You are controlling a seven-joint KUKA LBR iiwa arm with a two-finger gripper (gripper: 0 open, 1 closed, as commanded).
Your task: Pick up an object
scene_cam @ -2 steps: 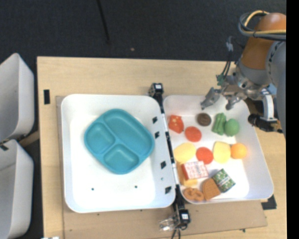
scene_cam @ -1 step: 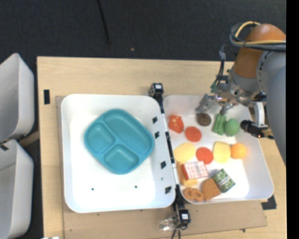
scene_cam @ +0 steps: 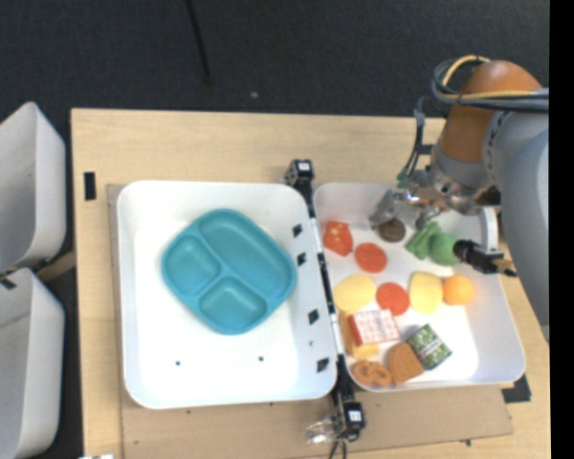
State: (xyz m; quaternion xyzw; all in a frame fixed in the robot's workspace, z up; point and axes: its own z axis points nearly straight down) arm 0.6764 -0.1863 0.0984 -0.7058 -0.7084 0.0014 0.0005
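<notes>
A turquoise tray [scene_cam: 230,270] is showing against its white bin [scene_cam: 143,352]. In the other white bin [scene_cam: 493,347], red pieces [scene_cam: 338,238], a yellow piece [scene_cam: 355,291], a green toy [scene_cam: 428,242], an orange ball [scene_cam: 458,290] and a red-and-white packet [scene_cam: 374,327] are lying. The counter [scene_cam: 172,142] is showing pale wood.

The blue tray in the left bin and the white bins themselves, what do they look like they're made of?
Blue tray: likely moulded plastic, matte, judging by its even colour and rounded compartments. White bins: probably thin formed plastic, smooth and slightly glossy, with soft rounded rims; the picture cannot settle it.
</notes>
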